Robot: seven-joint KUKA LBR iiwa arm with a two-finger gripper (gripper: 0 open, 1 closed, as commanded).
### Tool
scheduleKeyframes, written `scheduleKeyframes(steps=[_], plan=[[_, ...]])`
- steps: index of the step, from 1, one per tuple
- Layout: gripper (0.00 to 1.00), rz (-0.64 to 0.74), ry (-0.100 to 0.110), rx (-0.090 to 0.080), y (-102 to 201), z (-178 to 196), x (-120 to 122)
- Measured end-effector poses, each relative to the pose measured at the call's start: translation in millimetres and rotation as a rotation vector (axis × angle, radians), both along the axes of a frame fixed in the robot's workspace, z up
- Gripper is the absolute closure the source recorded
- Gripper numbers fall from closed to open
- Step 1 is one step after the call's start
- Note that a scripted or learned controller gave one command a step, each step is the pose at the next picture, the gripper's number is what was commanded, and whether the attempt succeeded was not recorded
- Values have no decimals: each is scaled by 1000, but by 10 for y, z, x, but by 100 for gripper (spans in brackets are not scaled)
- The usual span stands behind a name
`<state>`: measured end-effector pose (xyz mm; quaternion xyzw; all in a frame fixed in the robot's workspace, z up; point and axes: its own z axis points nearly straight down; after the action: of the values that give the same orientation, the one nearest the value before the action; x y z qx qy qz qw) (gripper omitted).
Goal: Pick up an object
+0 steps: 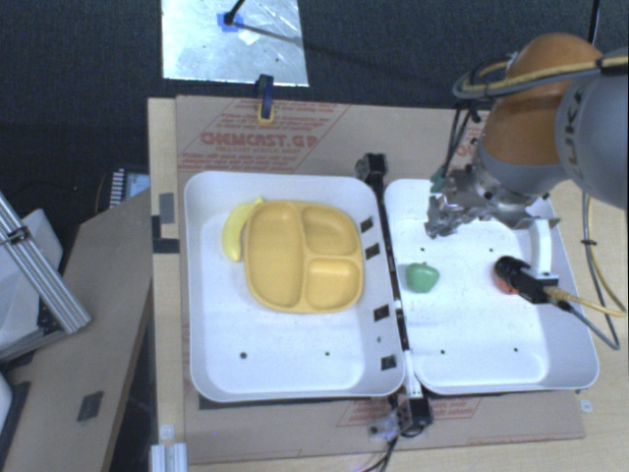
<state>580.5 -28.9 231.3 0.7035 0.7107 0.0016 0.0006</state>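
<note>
Green toy apple [422, 277], with a short stem, lies on the white floor of the right bin [472, 347], toward its left wall and about midway along it, apart from everything else. The gripper [438, 220] hangs over the upper left part of the same bin, above and slightly right of the apple and not touching it; whether it is open or closed cannot be told from this angle. The arm [543, 96], with its orange band, enters from the right. The left bin [285, 357] holds a yellow divided plate [301, 256] with three compartments, and a banana [233, 230] lies against the plate's left rim. Small black clips [379, 313] line the seam where the two bins meet. Both bins rest on a cardboard sheet [295, 136] printed in red with "CHEMCAST", which covers the tan bench [165, 362]; a yellow clamp [265, 103] grips the sheet's far edge. Beyond the bench lies dark carpet [79, 67], on which a shiny metallic sheet [236, 42] bears a scrap of blue tape [228, 22]. An aluminium rail [39, 273] slants across the lower left.
</note>
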Motion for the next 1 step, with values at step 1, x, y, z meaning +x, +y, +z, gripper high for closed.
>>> scheduleKeyframes(steps=[1], plan=[[100,1,0,1,620,56,48]])
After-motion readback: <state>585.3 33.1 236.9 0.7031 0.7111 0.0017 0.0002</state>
